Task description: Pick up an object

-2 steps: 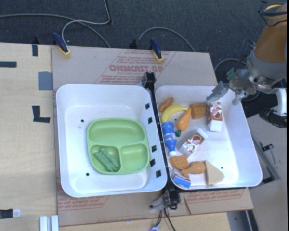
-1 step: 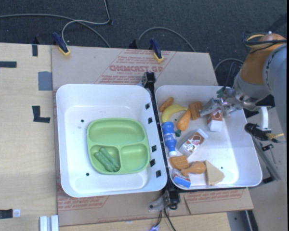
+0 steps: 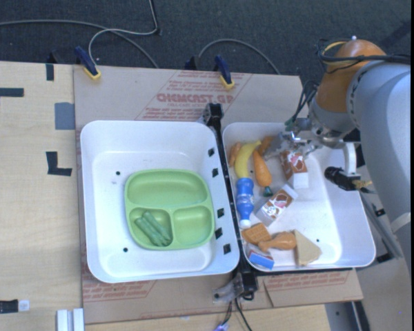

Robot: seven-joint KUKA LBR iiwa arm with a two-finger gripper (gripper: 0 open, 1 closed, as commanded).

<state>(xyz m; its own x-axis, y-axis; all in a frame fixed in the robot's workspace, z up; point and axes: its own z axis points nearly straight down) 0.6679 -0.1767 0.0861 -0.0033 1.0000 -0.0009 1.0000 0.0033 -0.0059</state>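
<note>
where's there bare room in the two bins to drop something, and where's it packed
Free: the left bin floor around the green tray, and the tray's large top and lower right compartments; green beans fill its lower left one. In the right bin, bare floor lies along the right side. Crowded: its left side, from the banana and blue bottle to the bottom corner.

Red "CHEMCAST GP" print on cardboard sheet (image 3: 186, 95) under bins, other labels illegible
</note>
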